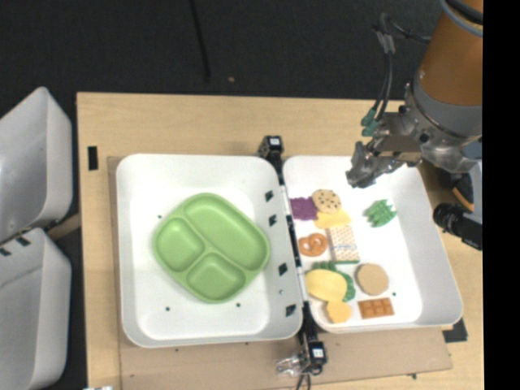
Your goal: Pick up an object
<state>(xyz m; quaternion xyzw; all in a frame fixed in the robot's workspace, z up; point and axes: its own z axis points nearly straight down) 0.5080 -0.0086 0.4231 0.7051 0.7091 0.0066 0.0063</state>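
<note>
- Mostly the toy food lies in the right bin point(410, 299), crowded toward its left half: a purple piece point(302, 208), a cookie point(326, 199) with a yellow piece point(334, 218) just below it, a pretzel point(312, 244), a pink wafer point(344, 241), a round brown disc point(373, 279), a yellow fruit point(324, 283) on a green leaf point(348, 287), an orange-yellow piece point(339, 311) and an orange cracker point(375, 308).
- A green leafy piece point(379, 212) lies apart from the rest, further right in that bin.
- Above the bin's upper part hang the jaws point(363, 171), dark, near the green leafy piece but not touching it; nothing is visible between them, and whether they are spread or closed I cannot tell.
- Behind them the arm point(455, 63) comes in from the right, with its orange band at the top right corner and cables along its left side.
- In the left bin point(138, 299) sits a green divided plate point(211, 246), turned at a slant, with three compartments.
- Between the bins run small black clips point(286, 242) along the shared edge.
- Both bins rest on a light wooden desk point(97, 128).
- Left of the desk stand two white blocks point(28, 218).
- Beyond the desk the floor point(203, 31) is dark, with a thin line running across it.
</note>
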